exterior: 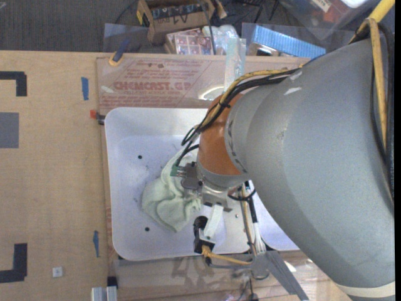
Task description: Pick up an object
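Wooden bench (50,187) carries white bin (122,168). Left of bin: blue tape strips (84,88), black corner marks (15,83), grey square (9,130). Behind bin: clear plastic sheet (156,83).

A pale green cloth (168,200) lies crumpled in the white bin (125,143), toward the bin's near half and right of its middle. It is soft and wrinkled, bunched into an uneven heap with folds and a rounded lobe at its near-left end. Its left and near edges rest on the bin's floor in plain sight. Its right and far parts are covered by the arm above, so its full outline cannot be told.
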Available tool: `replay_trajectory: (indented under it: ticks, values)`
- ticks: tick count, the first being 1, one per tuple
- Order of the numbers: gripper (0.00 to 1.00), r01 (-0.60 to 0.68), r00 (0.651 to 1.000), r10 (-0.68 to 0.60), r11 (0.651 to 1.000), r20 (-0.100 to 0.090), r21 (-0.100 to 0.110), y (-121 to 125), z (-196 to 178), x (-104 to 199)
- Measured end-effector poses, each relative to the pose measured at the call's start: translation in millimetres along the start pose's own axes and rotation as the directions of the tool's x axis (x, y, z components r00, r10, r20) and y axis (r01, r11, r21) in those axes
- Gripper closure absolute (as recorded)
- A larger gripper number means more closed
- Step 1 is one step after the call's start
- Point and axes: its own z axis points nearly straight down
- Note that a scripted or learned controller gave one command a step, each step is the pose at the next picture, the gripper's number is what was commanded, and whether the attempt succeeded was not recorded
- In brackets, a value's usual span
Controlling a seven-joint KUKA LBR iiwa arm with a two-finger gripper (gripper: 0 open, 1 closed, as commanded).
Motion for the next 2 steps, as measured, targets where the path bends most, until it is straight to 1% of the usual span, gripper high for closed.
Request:
replay_trajectory:
  ticks: [1, 2]
  values:
    - [1.0, 0.327, 0.945, -0.327, 0.945, 0.009, -0.012, 3.6, -0.5, 56.0]
    - [1.0, 0.325, 0.946, -0.325, 0.946, 0.009, -0.011, 3.9, -10.1, 55.2]
